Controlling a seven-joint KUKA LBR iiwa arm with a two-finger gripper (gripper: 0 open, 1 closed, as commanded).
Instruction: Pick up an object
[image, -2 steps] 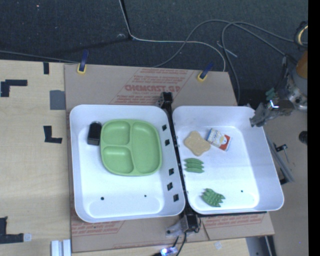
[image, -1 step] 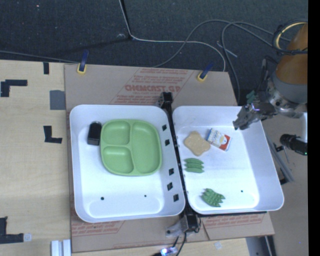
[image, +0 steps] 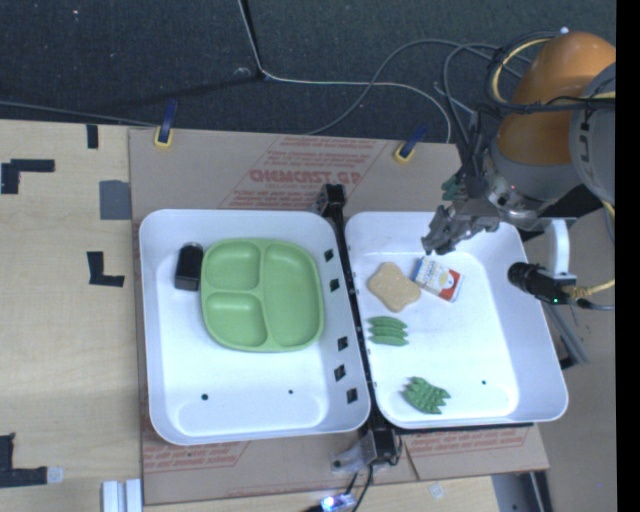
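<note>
I have the gripper (image: 441, 238) hanging over the far part of the right bin (image: 520, 395), just above the small carton (image: 438, 280); whether its jaws are apart or together I cannot tell. The carton lies flat beside the tan biscuit (image: 393, 287), and I judge it light, fairly stiff and a little slick, best taken across its narrow sides. Two green pea pods (image: 388, 331) and (image: 425, 396) lie nearer. The bin floor is smooth and white, with free room right of the carton; the left bin (image: 165, 330) holds a green divided tray (image: 262, 296) and a black block (image: 188, 267).
</note>
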